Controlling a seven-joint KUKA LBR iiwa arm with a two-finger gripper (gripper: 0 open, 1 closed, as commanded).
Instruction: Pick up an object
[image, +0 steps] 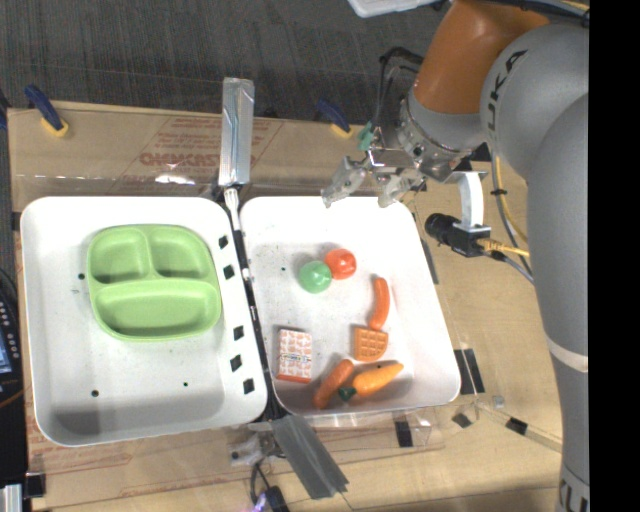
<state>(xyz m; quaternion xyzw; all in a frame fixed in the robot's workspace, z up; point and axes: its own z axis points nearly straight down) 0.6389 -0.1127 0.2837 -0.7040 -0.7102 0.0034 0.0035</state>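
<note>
My gripper (365, 187) hangs over the far edge of the right bin (420, 300), its two pale fingers spread open with nothing between them. Below it in the right bin lie a green ball (314, 276) touching a red-orange ball (341, 263), a slim orange sausage (380, 300), a waffle piece (369, 343), a carrot (372, 379), a second orange sausage (333, 382) and a small printed box (294, 354). All of these toys sit well apart from the gripper.
The left bin (50, 300) holds a green divided plate (152, 279). A metal divider strip (236, 130) runs between the bins. The grey arm with its orange band (470, 50) fills the upper right, with black cabling (455, 235) beside the right bin.
</note>
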